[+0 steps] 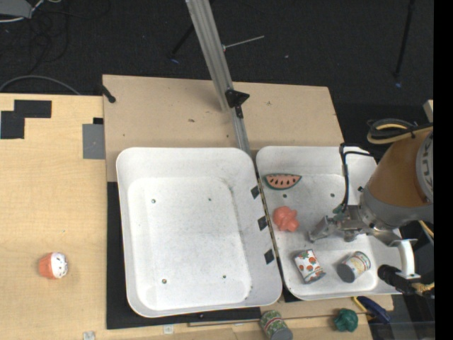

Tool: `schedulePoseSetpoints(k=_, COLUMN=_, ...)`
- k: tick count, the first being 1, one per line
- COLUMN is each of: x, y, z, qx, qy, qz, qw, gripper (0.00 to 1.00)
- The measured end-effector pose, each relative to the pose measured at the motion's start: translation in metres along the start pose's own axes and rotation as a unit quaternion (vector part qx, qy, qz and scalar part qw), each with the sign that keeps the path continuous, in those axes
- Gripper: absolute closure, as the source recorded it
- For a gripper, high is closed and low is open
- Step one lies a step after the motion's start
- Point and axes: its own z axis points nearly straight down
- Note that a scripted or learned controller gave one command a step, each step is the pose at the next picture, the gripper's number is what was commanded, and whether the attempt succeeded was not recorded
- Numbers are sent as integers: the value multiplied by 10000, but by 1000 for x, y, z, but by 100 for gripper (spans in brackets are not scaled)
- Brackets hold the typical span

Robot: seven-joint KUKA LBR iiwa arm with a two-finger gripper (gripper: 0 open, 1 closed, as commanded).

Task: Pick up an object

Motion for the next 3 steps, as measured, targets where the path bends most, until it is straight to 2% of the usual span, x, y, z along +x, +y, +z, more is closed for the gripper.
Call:
schedulePoseSetpoints(k=1, x=-1, y=0, z=-11, qx=4, qy=9, qz=15, qw=10000, gripper=100)
schedulePoseSetpoints(k=3, x=4, y=1, z=-100, qx=-14, qy=-3, qz=-11, qw=10000, gripper=100)
